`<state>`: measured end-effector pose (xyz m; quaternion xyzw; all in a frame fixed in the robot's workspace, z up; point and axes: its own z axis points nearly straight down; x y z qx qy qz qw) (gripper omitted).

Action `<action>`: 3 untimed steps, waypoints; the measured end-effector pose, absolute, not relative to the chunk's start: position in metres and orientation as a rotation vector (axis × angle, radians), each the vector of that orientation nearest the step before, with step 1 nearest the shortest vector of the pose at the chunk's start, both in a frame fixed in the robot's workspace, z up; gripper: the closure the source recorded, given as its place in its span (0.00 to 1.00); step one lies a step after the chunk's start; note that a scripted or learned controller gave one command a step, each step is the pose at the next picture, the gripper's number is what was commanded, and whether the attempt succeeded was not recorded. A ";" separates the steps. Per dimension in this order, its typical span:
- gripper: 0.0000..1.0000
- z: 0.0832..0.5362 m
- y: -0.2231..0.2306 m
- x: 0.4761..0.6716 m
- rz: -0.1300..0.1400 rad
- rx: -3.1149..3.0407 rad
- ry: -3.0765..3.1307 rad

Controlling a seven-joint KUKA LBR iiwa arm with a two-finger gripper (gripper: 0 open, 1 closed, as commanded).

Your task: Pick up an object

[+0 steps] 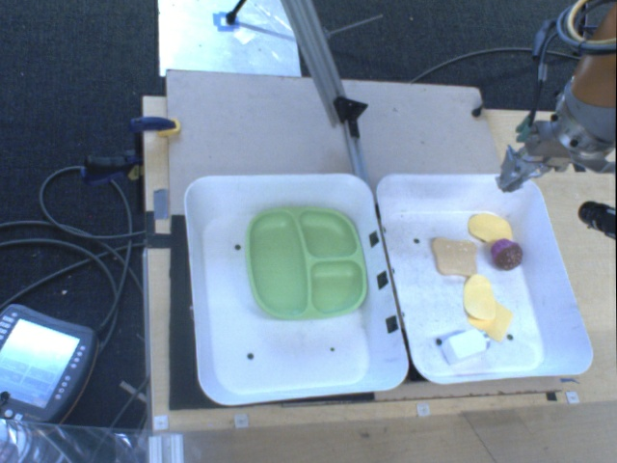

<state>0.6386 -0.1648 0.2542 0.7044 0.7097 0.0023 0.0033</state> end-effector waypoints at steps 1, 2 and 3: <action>1.00 0.304 -0.165 0.640 0.007 2.208 2.225; 1.00 0.287 -0.109 0.642 0.003 2.209 2.234; 1.00 0.272 -0.049 0.640 0.004 2.209 2.234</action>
